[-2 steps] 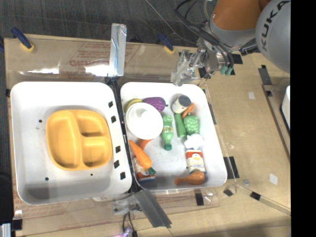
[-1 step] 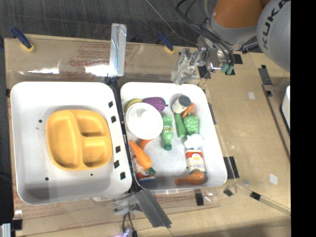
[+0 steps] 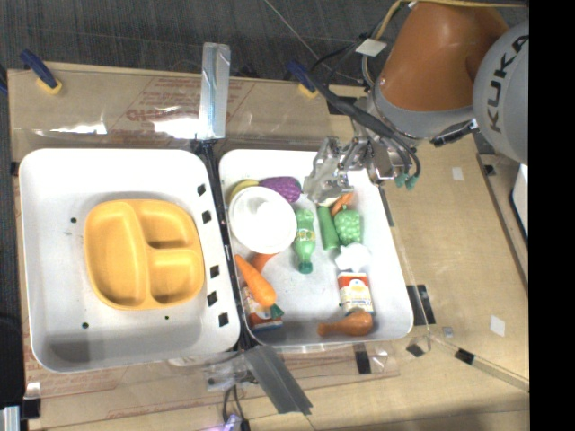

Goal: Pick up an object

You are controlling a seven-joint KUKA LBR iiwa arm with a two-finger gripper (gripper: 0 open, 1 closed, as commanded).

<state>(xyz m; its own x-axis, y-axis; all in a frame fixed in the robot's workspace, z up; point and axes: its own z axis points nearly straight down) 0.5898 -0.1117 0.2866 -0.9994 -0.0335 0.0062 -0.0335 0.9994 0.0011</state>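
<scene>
1. Yellow tray [image 3: 144,250] sits alone in the left bin [image 3: 54,178], far left of the gripper [image 3: 331,180].
2. Bowl [image 3: 262,218], bottle [image 3: 305,238] and broccoli [image 3: 349,226] crowd just below it, likely targets.
3. Gripper hovers low; can't tell its grip.
</scene>
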